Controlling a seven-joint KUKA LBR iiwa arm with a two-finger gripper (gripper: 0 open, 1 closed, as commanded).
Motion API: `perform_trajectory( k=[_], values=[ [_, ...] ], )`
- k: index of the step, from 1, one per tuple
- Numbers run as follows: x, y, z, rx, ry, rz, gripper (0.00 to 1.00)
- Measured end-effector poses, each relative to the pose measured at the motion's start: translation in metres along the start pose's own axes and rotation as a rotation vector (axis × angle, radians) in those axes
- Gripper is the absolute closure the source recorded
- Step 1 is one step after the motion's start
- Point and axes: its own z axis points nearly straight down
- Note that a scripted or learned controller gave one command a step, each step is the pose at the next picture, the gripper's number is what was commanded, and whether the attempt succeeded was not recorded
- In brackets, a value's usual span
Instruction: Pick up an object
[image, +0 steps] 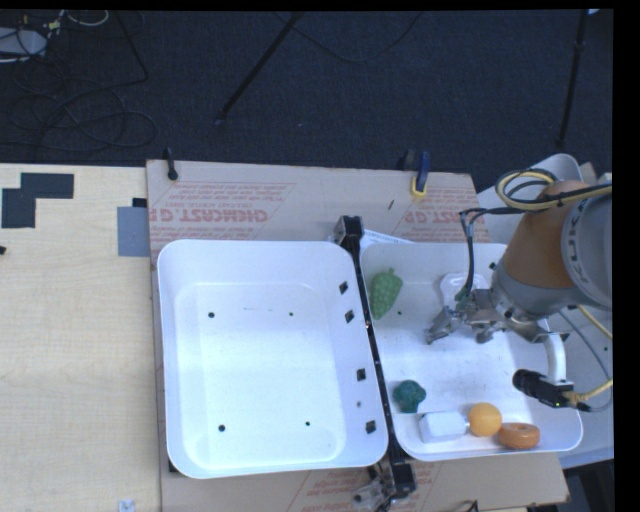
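The right bin (560, 440) holds a light green lumpy object (385, 290) near its far left wall. A dark teal object (408, 395), a white block (442, 427), an orange ball (485, 419) and an orange-brown ring (518, 435) lie along its near side. My gripper (443, 328) hangs low over the middle of this bin, right of the light green object and above the teal one. Nothing is visibly held in it. The arm's orange band (538, 250) rises behind it on the right.
The left white bin (175, 300) sits beside the right one, separated by a black divider (362, 330). Both rest on cardboard (250, 205). Cables (520, 185) loop off the arm at the right, and a black fitting (540, 388) juts over the right bin's edge.
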Motion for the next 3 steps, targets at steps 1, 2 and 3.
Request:
perform_trajectory(
  k=[1, 2, 3],
  values=[
    [0.0925, -0.0194, -0.1175, -0.009, 0.005, -0.01, 0.0],
    [0.087, -0.0217, -0.1103, 0.002, 0.002, -0.001, 0.0],
    [0.087, -0.0217, -0.1103, 0.002, 0.002, -0.001, 0.0]
  ],
)
